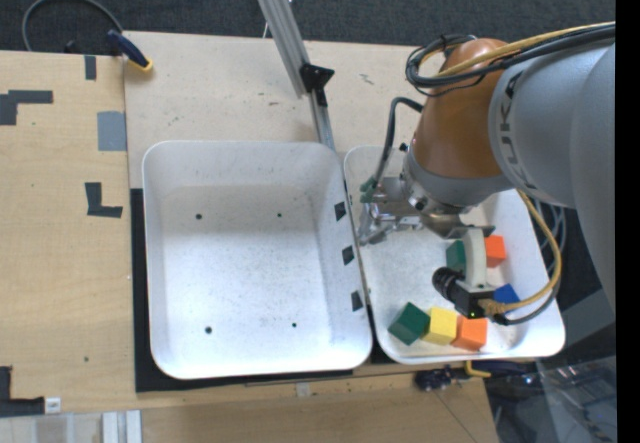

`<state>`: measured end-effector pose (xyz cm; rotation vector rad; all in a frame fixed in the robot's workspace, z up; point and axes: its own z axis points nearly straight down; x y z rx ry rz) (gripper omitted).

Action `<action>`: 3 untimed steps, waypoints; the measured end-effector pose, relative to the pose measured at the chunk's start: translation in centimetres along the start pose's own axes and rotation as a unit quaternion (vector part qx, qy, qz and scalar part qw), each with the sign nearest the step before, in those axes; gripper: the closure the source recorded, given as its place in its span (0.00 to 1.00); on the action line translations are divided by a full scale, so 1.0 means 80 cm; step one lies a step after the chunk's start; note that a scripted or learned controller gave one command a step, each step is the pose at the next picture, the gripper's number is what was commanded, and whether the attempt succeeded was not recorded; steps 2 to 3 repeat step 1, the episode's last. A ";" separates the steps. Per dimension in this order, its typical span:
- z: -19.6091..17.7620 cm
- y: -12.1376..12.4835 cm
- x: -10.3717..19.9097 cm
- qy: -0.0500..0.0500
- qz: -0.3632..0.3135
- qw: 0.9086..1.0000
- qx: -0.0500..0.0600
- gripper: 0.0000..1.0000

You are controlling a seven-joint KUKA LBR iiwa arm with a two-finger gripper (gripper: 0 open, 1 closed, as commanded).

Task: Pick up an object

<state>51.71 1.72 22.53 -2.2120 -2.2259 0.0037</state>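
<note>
Several small blocks lie in the right bin [400, 276]. A dark green block [408, 323], a yellow block [441, 324] and an orange block [471, 332] sit in a row near its front edge. A blue block [503, 296], a second orange block [495, 250] and a small green piece [456, 254] lie further right, partly hidden by the arm and its cables. My gripper [380, 216] hangs over the bin's left side, close to the wall between the bins and apart from the blocks. The wrist hides much of the bin's back.
The left bin [160, 231] stands beside the right one, sharing a wall. A slanted metal rail [280, 21] crosses the bench behind the bins. A black cable with a yellow-blue plug [130, 49] lies at the back left.
</note>
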 end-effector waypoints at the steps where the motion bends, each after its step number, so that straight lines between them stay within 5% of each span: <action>1: -0.004 0.002 0.081 0.001 -0.001 1.000 -0.001 1.00; 3: -0.004 0.002 0.081 0.001 -0.001 1.000 -0.001 1.00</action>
